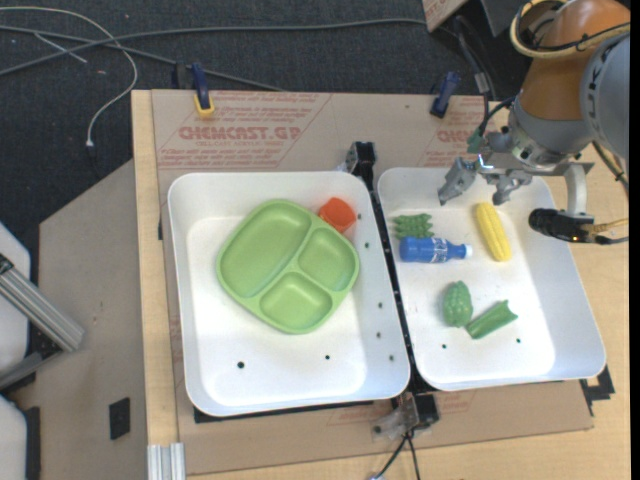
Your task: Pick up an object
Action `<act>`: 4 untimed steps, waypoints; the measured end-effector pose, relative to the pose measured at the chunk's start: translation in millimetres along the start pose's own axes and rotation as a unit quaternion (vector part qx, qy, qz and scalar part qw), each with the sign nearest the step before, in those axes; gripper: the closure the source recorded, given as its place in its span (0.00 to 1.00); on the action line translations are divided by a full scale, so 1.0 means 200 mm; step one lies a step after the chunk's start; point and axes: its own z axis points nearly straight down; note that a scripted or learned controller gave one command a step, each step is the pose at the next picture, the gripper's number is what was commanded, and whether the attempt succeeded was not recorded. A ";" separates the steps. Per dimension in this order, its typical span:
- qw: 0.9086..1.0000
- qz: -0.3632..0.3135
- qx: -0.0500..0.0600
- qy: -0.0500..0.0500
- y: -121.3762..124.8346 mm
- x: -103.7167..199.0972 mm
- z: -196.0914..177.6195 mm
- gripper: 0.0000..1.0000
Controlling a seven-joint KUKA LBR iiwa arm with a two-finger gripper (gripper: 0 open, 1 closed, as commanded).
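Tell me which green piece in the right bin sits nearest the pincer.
The small green one just above the blue bottle; the other two greens lie lower, farther from the pincer.

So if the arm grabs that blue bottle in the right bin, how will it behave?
The blue bottle lies on its side and looks round, so a nudge would probably roll it. It seems small, smooth plastic: likely light, stiff, maybe slippery.
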 end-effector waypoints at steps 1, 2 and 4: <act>1.000 0.000 0.000 0.000 0.00 0.02 0.21 0.00; 1.000 0.000 -0.005 0.000 0.01 0.02 0.43 0.00; 1.000 0.000 -0.008 -0.002 0.02 0.04 0.03 1.00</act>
